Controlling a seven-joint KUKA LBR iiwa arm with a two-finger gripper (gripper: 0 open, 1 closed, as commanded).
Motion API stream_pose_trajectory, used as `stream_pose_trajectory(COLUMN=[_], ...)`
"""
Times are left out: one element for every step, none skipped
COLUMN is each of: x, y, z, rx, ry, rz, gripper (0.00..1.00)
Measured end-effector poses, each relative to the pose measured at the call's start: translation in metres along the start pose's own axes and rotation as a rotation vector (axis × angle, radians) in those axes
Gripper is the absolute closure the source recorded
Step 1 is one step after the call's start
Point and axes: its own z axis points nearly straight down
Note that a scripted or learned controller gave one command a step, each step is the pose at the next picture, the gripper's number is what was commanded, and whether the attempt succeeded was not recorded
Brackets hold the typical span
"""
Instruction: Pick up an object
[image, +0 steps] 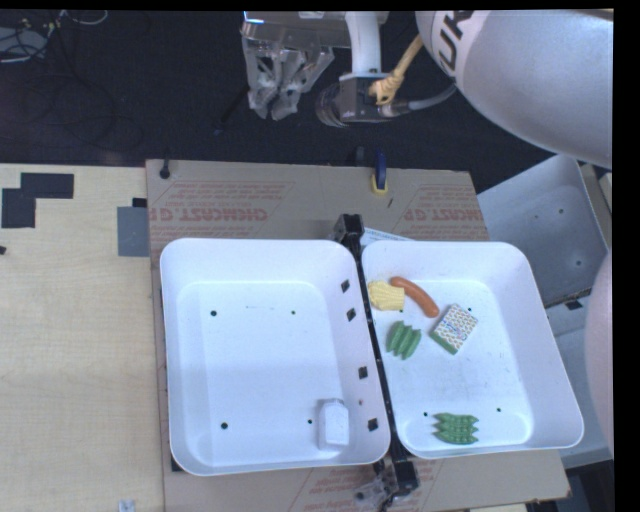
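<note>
My gripper (280, 105) hangs high above the back edge of the bench, over the dark floor beyond the left bin (190, 300), far from every object. Nothing shows beneath it. A white block (333, 422) lies in the left bin's front right corner. The right bin (530, 330) holds a yellow corn-like piece (385, 295), an orange-red sausage (415, 295), a green pod (403, 340), a small speckled box with a green edge (453, 328), and another green pod (455, 430) near the front.
A black divider with clips (365, 350) runs between the two bins. Both bins sit on a cardboard sheet (300, 200). The arm's large grey body (530, 70) fills the upper right.
</note>
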Motion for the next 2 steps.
stream_pose_trajectory(x=[0.0011,0.0026], y=[-0.0007,-0.0010], z=[-0.0095,-0.0184], rx=[0.004,0.007], ry=[-0.002,-0.003], rz=[-0.003,-0.007], gripper=[1.00,1.00])
